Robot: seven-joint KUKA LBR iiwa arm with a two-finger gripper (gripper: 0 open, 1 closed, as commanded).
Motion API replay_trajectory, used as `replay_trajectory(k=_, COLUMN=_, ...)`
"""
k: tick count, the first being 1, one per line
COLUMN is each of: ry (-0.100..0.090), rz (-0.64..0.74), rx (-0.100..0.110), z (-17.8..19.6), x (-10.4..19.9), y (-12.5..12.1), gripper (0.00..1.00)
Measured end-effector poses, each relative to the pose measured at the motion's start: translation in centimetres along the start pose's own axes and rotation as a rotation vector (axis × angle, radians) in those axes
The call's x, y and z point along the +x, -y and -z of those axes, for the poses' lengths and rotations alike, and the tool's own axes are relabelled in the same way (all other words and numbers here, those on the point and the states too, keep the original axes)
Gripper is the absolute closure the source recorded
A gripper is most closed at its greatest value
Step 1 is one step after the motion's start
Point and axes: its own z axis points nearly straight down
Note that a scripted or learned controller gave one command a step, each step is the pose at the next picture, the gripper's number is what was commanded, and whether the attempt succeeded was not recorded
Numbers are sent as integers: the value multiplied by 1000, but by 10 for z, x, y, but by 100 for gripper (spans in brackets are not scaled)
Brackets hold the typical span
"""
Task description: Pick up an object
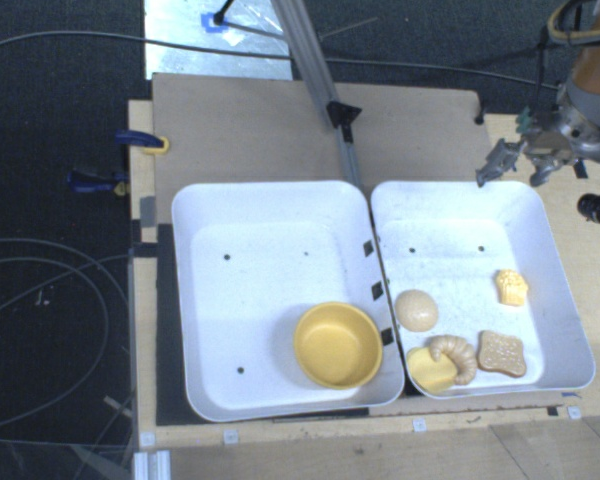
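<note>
claw [515,165] spread, above right bin's [555,243] far rim

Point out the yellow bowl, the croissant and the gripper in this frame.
yellow bowl [338,344], camera view, inner floor.
croissant [456,353], camera view, middle of its curve.
gripper [518,167], camera view, midway between fingertips.

The grey metal arm [592,98] carries an orange band above the wrist. Its grey two-finger gripper [520,164] has short, dark-tipped fingers. Black cables run alongside.

yellow bowl [338,344] upright, left bin [210,228]
</note>
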Motion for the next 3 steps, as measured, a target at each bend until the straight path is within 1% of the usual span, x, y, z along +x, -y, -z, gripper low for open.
replay_trajectory(k=1, ry=0, rz=3, rx=4, z=-55, x=4, y=-9, gripper=0)
replay_trajectory(k=2, ry=-1, rz=3, rx=4, z=-107, x=13, y=-15, gripper=0)
replay_trajectory(k=3, ry=0, rz=4, rx=3, z=-158, x=13, y=-16, gripper=0)
